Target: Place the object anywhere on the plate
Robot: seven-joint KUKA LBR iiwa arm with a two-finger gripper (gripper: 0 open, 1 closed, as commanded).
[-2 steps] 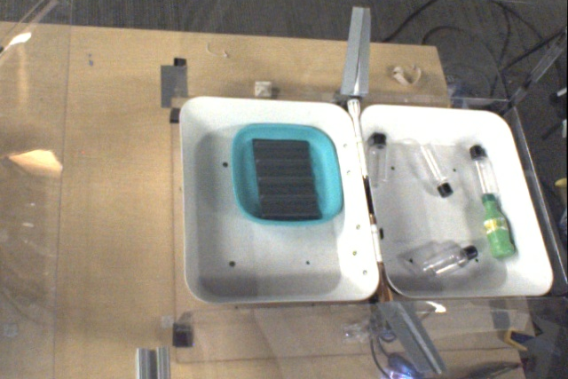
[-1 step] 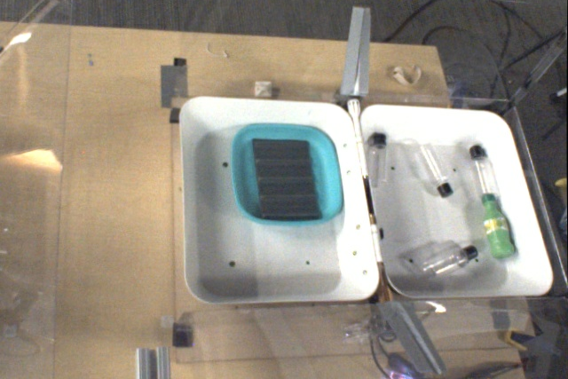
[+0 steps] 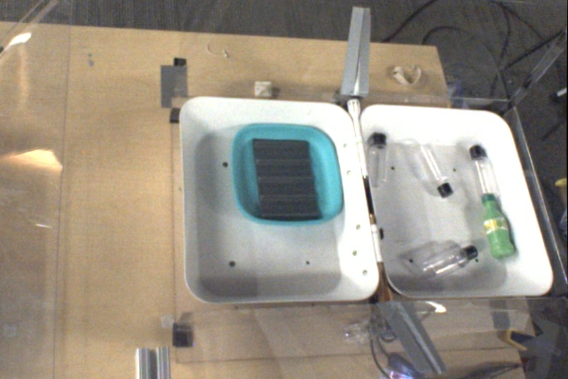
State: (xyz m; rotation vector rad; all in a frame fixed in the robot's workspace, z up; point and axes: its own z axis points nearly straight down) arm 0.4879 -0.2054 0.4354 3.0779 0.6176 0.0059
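Pickup comes first, we judge: the green-filled clear plastic vial with a black cap (image 3: 493, 210) lies in the right white bin (image 3: 531, 191), well apart from the teal square plate (image 3: 330, 182), and we cannot tell the end effector's state.

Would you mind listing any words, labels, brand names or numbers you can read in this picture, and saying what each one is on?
None can be read.
Green bottle in the right bin: its wrap may carry print, too small and blurred to read.
Clear black-capped vials beside it: no legible marking.
Teal plate in the left bin and the dark ridged block on it: no text visible.
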